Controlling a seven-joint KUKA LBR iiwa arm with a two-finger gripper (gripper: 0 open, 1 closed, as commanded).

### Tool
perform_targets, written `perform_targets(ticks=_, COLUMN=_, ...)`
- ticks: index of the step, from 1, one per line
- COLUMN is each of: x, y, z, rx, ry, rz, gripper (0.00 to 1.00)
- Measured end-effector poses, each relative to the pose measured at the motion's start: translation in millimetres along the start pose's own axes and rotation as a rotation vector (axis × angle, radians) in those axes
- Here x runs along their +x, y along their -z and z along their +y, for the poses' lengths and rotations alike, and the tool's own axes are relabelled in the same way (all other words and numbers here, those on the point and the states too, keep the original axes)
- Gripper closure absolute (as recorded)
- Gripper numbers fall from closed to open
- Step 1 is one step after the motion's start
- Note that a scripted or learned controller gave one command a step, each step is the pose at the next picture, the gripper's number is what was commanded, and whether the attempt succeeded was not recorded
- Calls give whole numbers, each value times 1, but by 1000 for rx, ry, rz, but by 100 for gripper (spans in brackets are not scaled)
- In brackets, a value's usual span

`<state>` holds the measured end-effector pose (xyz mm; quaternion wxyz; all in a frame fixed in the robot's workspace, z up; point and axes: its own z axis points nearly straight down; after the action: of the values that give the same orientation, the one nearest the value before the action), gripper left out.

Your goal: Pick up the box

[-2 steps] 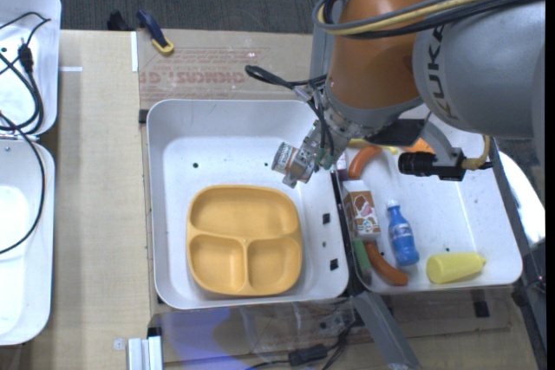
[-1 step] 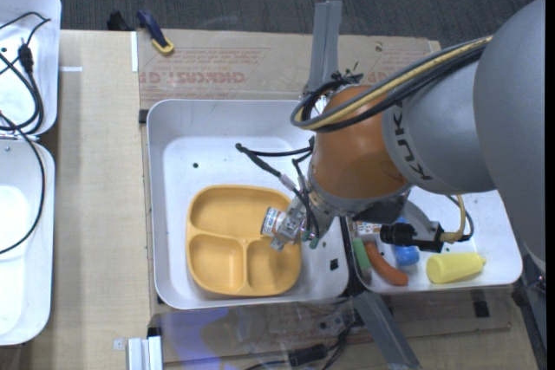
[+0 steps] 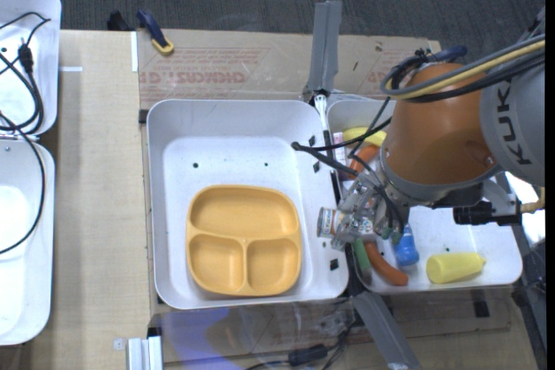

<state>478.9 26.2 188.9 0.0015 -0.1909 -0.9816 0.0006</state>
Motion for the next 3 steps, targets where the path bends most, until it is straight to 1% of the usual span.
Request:
perform_targets(ticks=1, x=-16, y=27, z=7, rx=0, ry=106, rz=0, gripper=100)
perform_targets(ticks=2, x=15, y=4, z=53, rx=3, ry=-289, rz=2, gripper=100)
perform_targets(ticks=3, x=70, y=-75, z=188, rx=-10, ry=-137, rz=-7, gripper=100)
